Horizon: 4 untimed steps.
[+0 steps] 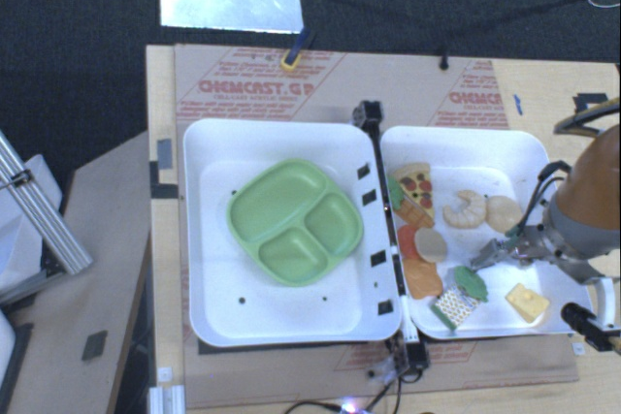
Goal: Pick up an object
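Note:
The right bin holds several toy foods: a pizza slice, a pale croissant, a round tan biscuit, an orange piece with a cream disc on it, a green leafy piece, a checked grey-green piece and a yellow cheese wedge. My gripper reaches in from the right, low over the bin, its tip just above and right of the green leafy piece. Nothing shows held in it.
The left bin holds a green divided plate. A black divider with clips runs between the bins. The arm's orange band stands over the right bin's right wall. Black cables loop near the wrist.

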Available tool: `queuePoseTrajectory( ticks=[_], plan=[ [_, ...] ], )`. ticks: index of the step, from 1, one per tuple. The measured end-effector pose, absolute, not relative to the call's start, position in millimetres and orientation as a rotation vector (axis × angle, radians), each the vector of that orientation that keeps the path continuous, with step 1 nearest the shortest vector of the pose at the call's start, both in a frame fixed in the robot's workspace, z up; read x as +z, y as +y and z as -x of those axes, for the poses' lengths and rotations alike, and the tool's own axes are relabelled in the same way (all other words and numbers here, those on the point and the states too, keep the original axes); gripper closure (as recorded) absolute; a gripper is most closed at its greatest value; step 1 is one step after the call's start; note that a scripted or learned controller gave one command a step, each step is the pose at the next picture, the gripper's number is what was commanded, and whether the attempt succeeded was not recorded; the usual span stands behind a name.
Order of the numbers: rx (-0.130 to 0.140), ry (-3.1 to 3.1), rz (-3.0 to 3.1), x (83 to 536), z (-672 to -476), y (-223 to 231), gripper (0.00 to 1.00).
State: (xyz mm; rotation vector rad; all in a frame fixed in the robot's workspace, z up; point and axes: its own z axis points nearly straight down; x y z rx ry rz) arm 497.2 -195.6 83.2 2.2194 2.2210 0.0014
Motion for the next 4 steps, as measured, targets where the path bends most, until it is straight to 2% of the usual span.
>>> queuePoseTrajectory(
  ticks=[1,2,4],
  plan=[
    [0.003,2.219,-2.217,95.3,-498.0,-196.3,1.00],
    [0.004,2.216,-2.218,149.7,-491.0,-203.1,1.00],
    [0.004,2.222,-2.213,226.5,-494.4,-207.6,1.00]
  ],
)
